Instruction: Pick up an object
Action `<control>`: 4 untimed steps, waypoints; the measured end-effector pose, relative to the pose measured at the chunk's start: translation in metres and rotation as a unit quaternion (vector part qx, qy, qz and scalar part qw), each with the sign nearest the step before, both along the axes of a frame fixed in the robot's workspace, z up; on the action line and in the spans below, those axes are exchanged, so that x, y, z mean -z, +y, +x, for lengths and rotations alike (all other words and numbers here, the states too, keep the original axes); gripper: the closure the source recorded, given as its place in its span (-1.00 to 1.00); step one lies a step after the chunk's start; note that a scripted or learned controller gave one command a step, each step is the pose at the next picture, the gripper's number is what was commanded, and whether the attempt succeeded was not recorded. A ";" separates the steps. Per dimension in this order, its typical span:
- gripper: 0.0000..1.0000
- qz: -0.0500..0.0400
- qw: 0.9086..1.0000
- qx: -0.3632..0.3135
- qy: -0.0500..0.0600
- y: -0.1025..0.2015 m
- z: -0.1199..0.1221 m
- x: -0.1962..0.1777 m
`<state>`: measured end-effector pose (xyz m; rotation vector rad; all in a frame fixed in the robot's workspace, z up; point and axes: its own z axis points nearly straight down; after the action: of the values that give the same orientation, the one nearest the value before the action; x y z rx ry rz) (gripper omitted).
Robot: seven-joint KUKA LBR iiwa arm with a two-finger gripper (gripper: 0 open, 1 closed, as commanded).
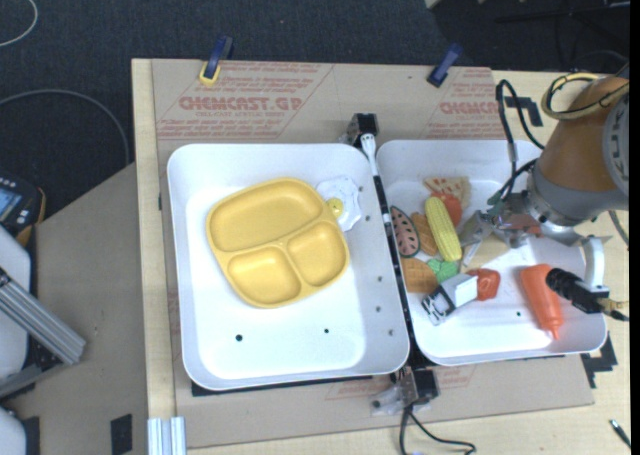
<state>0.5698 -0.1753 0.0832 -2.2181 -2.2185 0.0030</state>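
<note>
We note first the orange plastic carrot [543,299] at the near rim of the right white bin [470,348], just right of the claw [478,235]. We cannot tell whether the claw is spread or pinching. It hangs low over the toy-food cluster, beside the yellow plastic corn cob [443,228], the probable pick target. The yellow three-compartment tray [276,241] lies well left.

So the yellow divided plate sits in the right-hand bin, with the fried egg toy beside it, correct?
Not quite. In the camera view the yellow divided plate lies in the left bin, not the right one. The fried egg toy is indeed beside it, at its upper right edge.
</note>
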 end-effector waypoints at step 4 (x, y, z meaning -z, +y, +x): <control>1.00 -0.002 1.000 0.000 -0.004 -0.007 -0.007 -0.142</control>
<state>0.5630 -0.1821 0.2254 -2.2239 -2.2248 -0.0022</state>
